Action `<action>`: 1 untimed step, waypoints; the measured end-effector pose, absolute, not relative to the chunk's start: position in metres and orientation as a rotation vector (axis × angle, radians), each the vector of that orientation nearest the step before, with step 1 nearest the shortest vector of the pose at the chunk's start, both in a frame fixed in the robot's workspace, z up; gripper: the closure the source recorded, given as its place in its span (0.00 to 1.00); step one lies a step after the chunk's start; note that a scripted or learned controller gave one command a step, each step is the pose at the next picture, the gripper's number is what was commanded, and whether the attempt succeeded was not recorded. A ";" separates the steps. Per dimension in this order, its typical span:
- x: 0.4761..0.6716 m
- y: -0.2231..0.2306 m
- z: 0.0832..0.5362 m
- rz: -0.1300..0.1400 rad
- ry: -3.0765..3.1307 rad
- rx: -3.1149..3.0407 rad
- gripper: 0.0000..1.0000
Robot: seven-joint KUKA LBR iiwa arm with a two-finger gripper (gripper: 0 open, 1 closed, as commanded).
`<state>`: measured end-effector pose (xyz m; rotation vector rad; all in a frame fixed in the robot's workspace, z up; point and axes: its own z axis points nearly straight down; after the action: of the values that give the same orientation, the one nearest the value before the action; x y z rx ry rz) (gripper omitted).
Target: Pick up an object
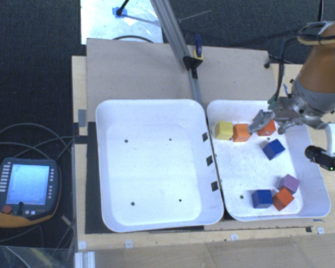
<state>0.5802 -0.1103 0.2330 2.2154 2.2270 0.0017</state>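
The gripper (263,121) sits low over the right bin (307,211), beside an orange block (268,128), presumably lining up a grasp. Whether it grips anything cannot be told (its tip is obscured).

Arm (322,54): runs off the right edge, upper links cut away.
Gripper (266,121): fingers blurred against the blocks; their spread cannot be told.
Orange block (267,129): partly covered by the gripper.
Handheld controller (23,192): screen washed out, unreadable.
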 end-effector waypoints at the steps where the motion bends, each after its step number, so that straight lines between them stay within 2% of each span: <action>1: 0.580 -0.110 0.233 0.003 2.225 2.217 0.00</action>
<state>0.5802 -0.1103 0.2331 2.2166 2.2253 0.0026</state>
